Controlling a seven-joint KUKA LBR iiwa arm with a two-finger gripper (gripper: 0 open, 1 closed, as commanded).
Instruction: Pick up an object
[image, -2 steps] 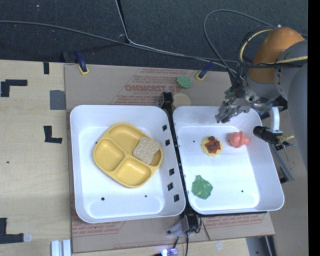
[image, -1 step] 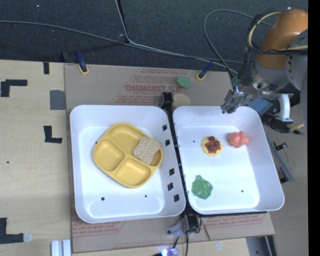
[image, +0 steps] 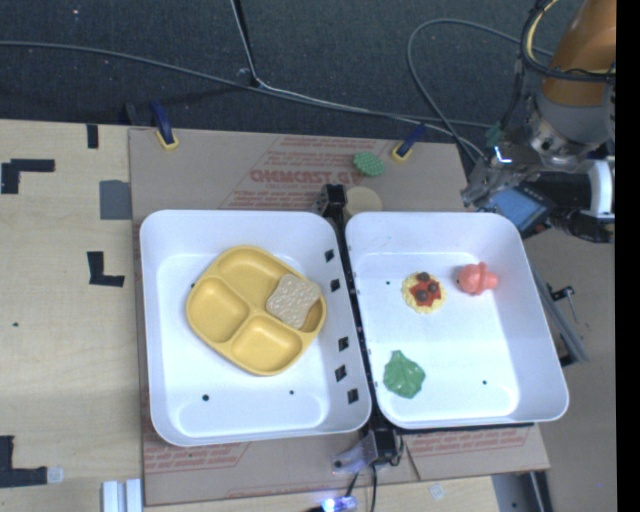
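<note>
Camera view. The grey arm with the orange band (image: 580, 45) stands at the upper right of the frame, outside the bins. Its gripper (image: 492, 175) hangs above the counter (image: 60, 300) just beyond the upper right corner of the right white bin (image: 535, 330). Whether the gripper is open or closed cannot be told at this size and angle; nothing is seen held in it.

Candidate objects lie in the right white bin. The small pink lumpy toy (image: 476, 279) sits in the upper right part of the bin and is the nearest object to the gripper: it lies straight below the gripper in the frame. Just to its left is the small yellow round toy with red topping (image: 424, 292). The green leafy toy (image: 403, 375) lies lower, toward the bin's lower left.

The left white bin (image: 165, 400) carries a yellow divided plastic plate (image: 235, 310) with a tan cracker-like square (image: 293, 300) on its right compartment.

Judgement: the approach has not begun; the shortest move is down-frame toward the pink toy.
</note>
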